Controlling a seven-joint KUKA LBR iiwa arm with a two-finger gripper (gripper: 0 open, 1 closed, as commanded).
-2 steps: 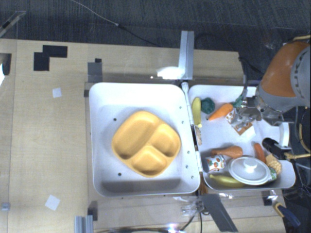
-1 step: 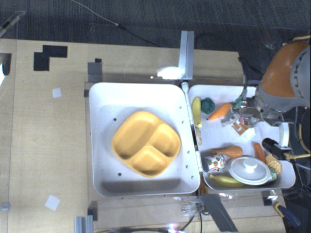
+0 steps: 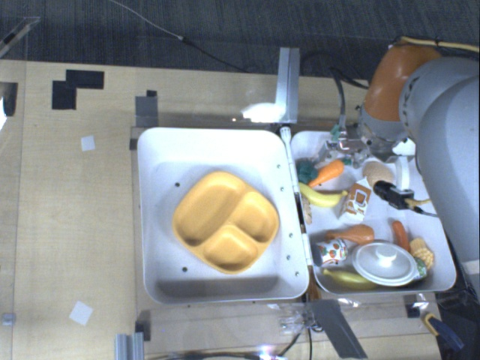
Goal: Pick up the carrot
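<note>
The hand (image 3: 346,145) hovered just above the carrot (image 3: 327,173) (grip state unclear), beside a banana (image 3: 322,196) and a small carton (image 3: 357,201).

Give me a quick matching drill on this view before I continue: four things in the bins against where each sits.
Things:
1. carrot
2. yellow divided plate
3. white lidded pot
4. gripper

Places:
A. middle of the left bin
B. near edge of the right bin
C. far end of the right bin, above the carrot
D. far left part of the right bin, beside a banana

Pairs: 1-D, 2-A, 3-B, 4-C
</note>
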